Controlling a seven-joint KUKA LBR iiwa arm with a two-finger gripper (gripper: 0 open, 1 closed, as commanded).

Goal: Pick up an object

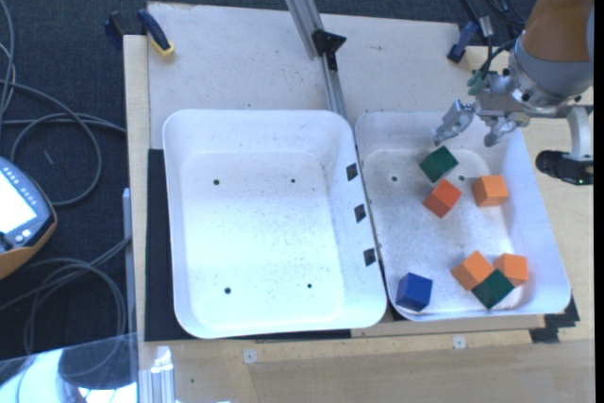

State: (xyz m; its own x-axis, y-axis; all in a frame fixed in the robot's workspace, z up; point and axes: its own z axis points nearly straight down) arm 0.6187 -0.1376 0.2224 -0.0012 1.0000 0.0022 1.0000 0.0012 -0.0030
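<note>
The blue cube (413, 291) lies nearest the camera, well below the pincer (475, 123), which hangs with its fingers apart and nothing between them, just above the green cube (438, 164) in the right bin (540, 231). That green cube looks small, light, stiff and flat-sided, likely painted wood, so opposite flat faces should give a sure hold, though it sits turned at an angle. No labels or writing can be read on any cube.

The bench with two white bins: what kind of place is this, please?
Probably a robotics lab set up for grasping trials. A grey and orange arm reaches over the right bin, which holds coloured blocks such as a blue one, and loose cables lie on dark carpet.
</note>
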